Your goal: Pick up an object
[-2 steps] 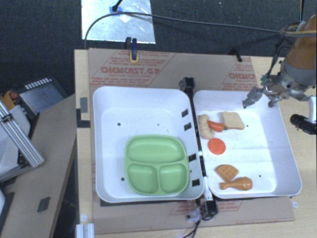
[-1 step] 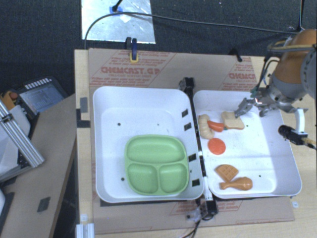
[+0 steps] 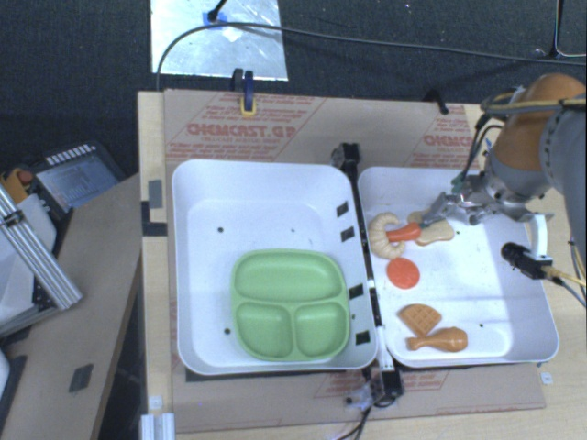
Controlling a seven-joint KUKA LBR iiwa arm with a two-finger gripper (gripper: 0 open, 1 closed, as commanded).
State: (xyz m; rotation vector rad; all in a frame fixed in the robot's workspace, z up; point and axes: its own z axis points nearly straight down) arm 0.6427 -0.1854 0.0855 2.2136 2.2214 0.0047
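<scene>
The right bin [image 3: 514, 337] holds several toy foods. A cream curled piece [image 3: 380, 235] lies at its left wall, with an orange carrot-like stick [image 3: 404, 233] across it and a beige piece [image 3: 438, 234] just to the right. Nearer the front are a red-orange disc [image 3: 402, 272], a brown waffle [image 3: 419, 318] and a tan drumstick [image 3: 440, 341]. My gripper [image 3: 438, 213] reaches in from the right and hangs low, directly over the beige piece and close to the carrot stick. Whether it touches either piece is unclear.
The left bin [image 3: 202, 209] contains a green three-compartment plate [image 3: 289, 302]. Black clips [image 3: 348, 159] sit along the wall between the bins. A black fitting with a cable [image 3: 523, 260] hangs from the arm over the right bin's right side.
</scene>
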